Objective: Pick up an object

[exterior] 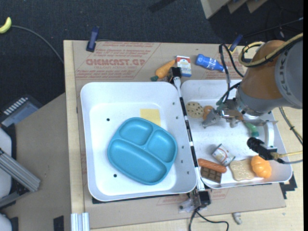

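My gripper (221,119) hangs low over the back half of the right bin (284,174), its two grey fingers spread open with nothing between them. A small tan-orange piece (208,111) lies just by the left finger, and a chocolate-chip cookie (194,109) sits to its left. Toward the front of this bin are a small tin can (220,154), a red sausage (211,165), a brown chocolate bar (211,175), a slice of bread (241,170) and an orange fruit (261,166). A green item (252,128) peeks out from under the wrist.
The left bin (91,105) holds a blue divided plate (142,149) and a yellow cheese slice (150,114). Behind the bins, on the board, lie a blue bottle (210,62), a white and red carton (183,65) and an orange toy (166,69).
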You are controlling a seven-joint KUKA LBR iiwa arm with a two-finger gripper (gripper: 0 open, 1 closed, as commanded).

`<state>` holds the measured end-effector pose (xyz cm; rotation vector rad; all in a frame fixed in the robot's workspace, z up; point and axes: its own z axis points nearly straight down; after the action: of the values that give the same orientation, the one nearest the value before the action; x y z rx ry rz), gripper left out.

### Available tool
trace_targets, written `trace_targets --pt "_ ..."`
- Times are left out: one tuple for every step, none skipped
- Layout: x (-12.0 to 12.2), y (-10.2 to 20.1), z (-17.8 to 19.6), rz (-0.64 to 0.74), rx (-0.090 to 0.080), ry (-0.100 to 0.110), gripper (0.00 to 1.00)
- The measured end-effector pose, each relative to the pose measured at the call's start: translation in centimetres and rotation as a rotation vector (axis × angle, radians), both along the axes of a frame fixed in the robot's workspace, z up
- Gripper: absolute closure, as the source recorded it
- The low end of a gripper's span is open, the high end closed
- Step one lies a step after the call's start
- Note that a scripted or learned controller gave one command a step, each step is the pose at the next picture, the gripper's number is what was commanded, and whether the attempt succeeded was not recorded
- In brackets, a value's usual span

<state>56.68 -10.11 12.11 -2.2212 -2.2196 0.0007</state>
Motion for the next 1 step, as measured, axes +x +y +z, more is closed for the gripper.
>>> trace_targets --pt "5.44 -0.32 -3.45 0.001 -0.001 -0.004 0.00"
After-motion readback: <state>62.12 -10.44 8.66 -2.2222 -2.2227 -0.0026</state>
